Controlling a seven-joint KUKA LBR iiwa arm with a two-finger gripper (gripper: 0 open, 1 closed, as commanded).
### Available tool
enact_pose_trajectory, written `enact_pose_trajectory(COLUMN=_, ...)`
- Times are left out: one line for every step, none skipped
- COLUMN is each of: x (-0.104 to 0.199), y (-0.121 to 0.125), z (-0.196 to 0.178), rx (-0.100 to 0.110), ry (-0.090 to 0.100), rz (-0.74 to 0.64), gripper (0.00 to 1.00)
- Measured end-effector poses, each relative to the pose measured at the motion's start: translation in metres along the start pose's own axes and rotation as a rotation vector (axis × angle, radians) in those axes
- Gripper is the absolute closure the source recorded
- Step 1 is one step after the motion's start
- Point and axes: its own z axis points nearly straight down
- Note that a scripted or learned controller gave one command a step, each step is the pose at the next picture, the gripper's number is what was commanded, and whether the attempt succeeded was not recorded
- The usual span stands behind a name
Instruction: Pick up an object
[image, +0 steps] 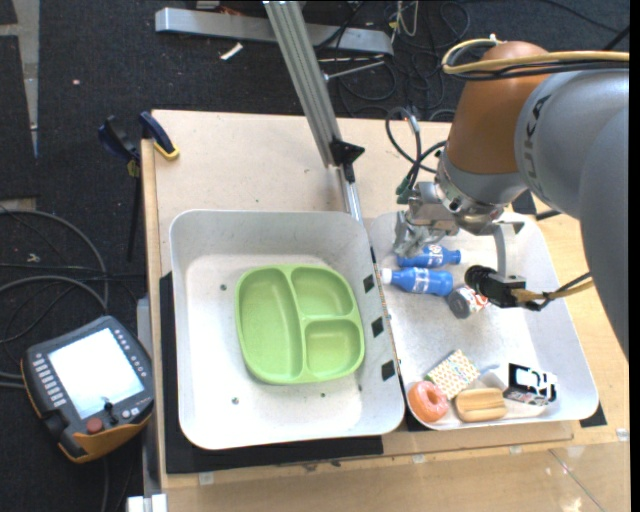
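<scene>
The gripper (412, 232) hung low at the right bin's (563, 330) far left corner, close to the rim; whether it was apart or together could not be told. Two blue bottles (425, 272) lay just beside it. Open floor stretched along the bin's right side. Near the front edge sat a donut (430, 401), a bun (480, 404) and a patterned card (453, 372). The left bin (200, 330) held a green tray (299, 322), room all around it.

Grey arm (585, 130) with orange band (495, 85), yellow cable looped above.
</scene>
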Motion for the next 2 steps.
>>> enact_pose_trajectory(x=0.045, y=0.000, z=0.000, rx=-0.001, ry=-0.001, rz=0.001, gripper=1.00)
enact_pose_trajectory(x=0.100, y=-0.003, z=-0.014, rx=-0.003, ry=0.000, rz=0.000, gripper=1.00)
